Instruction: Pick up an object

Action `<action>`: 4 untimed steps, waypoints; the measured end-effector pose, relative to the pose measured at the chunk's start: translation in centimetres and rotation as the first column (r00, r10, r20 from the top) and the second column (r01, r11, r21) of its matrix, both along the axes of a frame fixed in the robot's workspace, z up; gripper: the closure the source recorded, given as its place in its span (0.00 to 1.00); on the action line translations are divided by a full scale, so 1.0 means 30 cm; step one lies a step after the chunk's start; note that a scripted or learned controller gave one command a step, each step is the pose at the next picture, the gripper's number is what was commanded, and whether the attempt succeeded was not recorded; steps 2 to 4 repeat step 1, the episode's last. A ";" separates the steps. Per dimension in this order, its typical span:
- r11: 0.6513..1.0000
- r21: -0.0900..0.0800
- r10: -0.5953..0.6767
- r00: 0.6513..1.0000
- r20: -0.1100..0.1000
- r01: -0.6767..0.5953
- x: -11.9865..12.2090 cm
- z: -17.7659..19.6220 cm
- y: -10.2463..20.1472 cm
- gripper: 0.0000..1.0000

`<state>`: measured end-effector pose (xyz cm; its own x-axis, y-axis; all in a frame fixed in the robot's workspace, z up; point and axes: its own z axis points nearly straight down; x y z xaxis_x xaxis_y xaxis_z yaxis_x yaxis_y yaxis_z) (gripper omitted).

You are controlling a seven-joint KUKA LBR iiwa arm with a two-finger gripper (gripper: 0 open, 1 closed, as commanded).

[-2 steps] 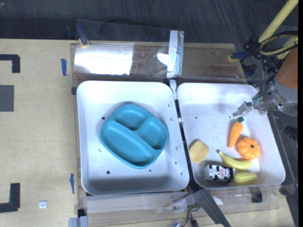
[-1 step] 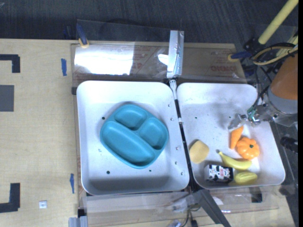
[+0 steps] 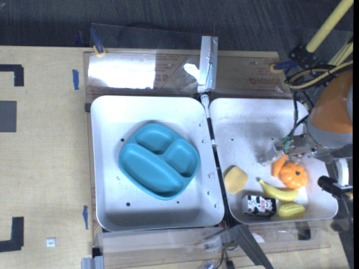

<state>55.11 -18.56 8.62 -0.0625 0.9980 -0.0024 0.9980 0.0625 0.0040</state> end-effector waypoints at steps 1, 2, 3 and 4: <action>1.000 -0.001 -0.001 1.000 0.005 0.001 0.006 0.037 -0.002 1.00; 1.000 -0.001 -0.001 1.000 0.005 0.001 0.006 0.037 -0.002 1.00; 1.000 -0.001 -0.001 1.000 0.005 0.001 0.006 0.037 -0.002 1.00; 1.000 -0.001 -0.001 1.000 0.005 0.001 0.006 0.037 -0.002 1.00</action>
